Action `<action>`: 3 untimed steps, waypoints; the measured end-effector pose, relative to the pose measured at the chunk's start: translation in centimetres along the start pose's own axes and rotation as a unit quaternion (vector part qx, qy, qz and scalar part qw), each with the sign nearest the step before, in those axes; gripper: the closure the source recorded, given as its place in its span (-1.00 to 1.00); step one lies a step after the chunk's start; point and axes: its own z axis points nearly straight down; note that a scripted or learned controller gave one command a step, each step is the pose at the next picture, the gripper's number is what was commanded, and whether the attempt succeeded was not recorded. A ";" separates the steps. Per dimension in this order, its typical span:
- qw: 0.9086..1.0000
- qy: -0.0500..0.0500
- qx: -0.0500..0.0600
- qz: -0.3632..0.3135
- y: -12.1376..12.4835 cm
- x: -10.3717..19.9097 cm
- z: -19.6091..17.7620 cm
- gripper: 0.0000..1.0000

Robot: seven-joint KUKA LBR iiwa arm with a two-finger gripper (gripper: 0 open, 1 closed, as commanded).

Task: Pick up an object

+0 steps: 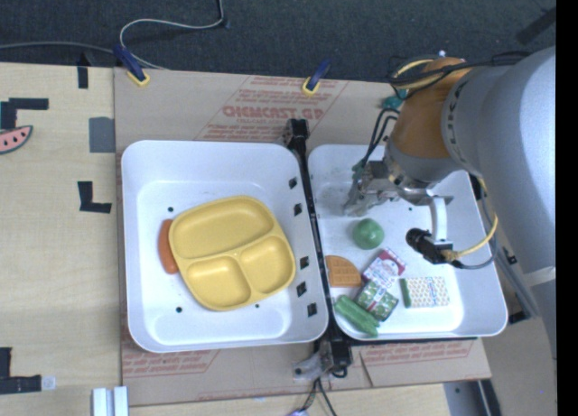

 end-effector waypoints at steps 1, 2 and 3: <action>1.000 0.000 0.000 0.000 0.0 0.0 0.0 -1.00; 1.000 0.001 0.000 -0.001 0.0 0.1 -0.9 1.00; 1.000 0.001 0.000 0.000 0.0 0.1 -0.9 -1.00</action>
